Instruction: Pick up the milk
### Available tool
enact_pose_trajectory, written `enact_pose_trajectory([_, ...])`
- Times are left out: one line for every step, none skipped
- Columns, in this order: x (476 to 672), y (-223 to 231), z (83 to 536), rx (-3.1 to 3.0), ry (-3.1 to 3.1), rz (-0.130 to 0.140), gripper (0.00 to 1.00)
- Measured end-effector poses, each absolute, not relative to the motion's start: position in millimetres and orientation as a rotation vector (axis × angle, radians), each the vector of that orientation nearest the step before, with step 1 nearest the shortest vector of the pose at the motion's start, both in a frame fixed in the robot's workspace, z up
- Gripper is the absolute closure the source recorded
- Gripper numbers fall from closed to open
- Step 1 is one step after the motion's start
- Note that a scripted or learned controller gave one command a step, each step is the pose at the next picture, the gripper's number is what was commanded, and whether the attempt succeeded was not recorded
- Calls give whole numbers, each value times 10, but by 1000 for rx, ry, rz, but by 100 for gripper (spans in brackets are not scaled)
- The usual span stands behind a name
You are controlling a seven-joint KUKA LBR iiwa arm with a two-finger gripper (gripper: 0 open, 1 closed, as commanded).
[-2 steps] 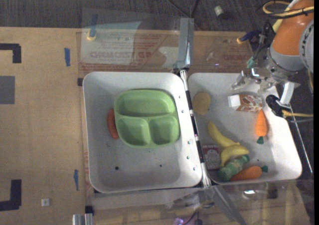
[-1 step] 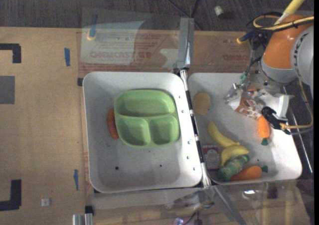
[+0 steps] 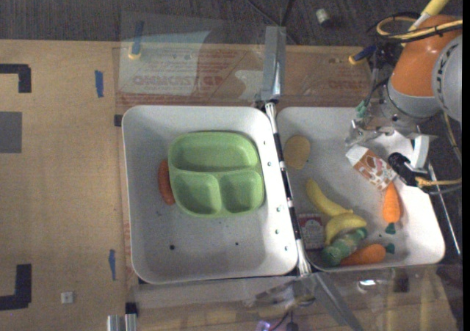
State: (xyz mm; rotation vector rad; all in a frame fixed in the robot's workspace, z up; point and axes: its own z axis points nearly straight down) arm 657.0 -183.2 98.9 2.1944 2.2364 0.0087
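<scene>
Over on the right side, the arm point(image 3: 429, 65) reaches down over the right bin point(image 3: 433, 241), its orange band bright above the wrist, and the gripper point(image 3: 371, 135) sits low over the bin's upper part. Whether it is wide, narrow or gripping anything cannot be told at this slant, since the wrist hardware hides the tips. The milk point(image 3: 373, 168), a small white carton with a red and brown printed face, lies tilted on the bin floor just below the gripper, so close that touching or apart is unclear. Just right of the carton is a dark piece of the arm's hardware, and below that a carrot point(image 3: 392, 206) stands roughly upright. Near the left wall of the same bin lies a round tan cookie point(image 3: 297, 151), and lower down two bananas point(image 3: 334, 212) rest side by side, one angled above the other. At the bin's bottom edge a second carrot point(image 3: 365, 254) lies beside a green vegetable point(image 3: 339, 251), with a small red packet point(image 3: 313, 234) to their left. The left bin point(image 3: 147, 249) holds a green divided tray point(image 3: 217, 173), and a sausage point(image 3: 166, 181) lies against the tray's left side.
</scene>
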Motion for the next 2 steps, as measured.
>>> enact_pose_trajectory([6567,-1836,987,2195,2236,8,0])
enact_pose_trajectory([6228,-2156,885,2153,2289,19,0])
